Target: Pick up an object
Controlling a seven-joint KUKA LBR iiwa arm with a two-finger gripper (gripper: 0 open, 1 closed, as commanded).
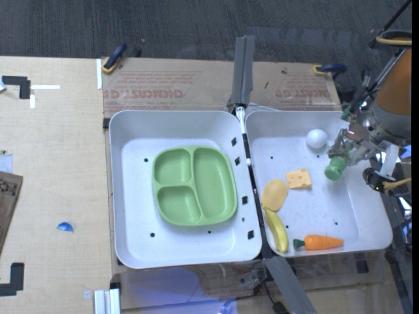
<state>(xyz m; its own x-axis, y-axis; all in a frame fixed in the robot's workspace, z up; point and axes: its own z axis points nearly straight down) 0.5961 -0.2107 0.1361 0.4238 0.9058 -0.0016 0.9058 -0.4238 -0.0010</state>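
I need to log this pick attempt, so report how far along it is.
Done: the gripper has reached the right bin, by a small green object. In hand: whether the jaws grip it cannot be told. Left: a clear lift. The white ball, cheese wedge, banana and carrot lie untouched.

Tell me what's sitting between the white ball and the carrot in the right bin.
In the camera view, a cheese wedge lies roughly between the white ball and the carrot, slightly left of their line, on the right bin floor.
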